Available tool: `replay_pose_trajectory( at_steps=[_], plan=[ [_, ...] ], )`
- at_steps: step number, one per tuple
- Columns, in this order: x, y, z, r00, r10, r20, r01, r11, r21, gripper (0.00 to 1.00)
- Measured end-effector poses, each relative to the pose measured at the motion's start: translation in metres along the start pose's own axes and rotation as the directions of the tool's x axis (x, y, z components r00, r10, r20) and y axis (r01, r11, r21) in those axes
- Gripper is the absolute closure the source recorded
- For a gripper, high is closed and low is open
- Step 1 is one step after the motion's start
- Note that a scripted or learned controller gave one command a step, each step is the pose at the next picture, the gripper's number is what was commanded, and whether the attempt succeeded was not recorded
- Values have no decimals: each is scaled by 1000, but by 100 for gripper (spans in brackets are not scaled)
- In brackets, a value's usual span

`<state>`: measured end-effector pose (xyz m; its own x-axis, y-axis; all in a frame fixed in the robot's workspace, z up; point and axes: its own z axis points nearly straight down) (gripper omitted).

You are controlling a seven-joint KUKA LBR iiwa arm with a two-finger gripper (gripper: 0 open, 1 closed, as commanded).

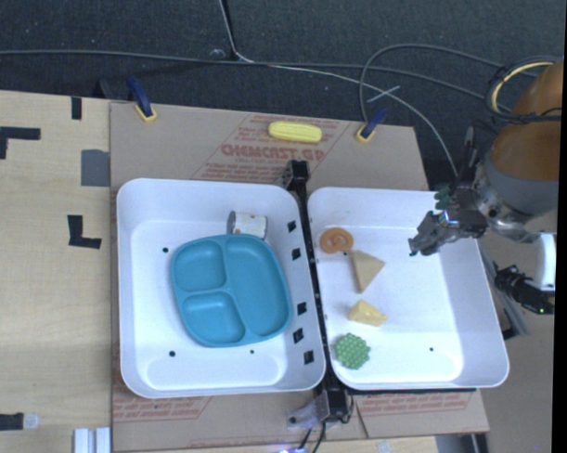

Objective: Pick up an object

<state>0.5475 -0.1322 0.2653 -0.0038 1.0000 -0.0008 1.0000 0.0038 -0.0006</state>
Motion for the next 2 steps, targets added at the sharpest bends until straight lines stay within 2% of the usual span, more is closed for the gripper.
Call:
replay_pose_trajectory(
  at_steps=[2],
  plan=[
    [83,40,25,1000,0,0,0,1000,2,100]
  ],
)
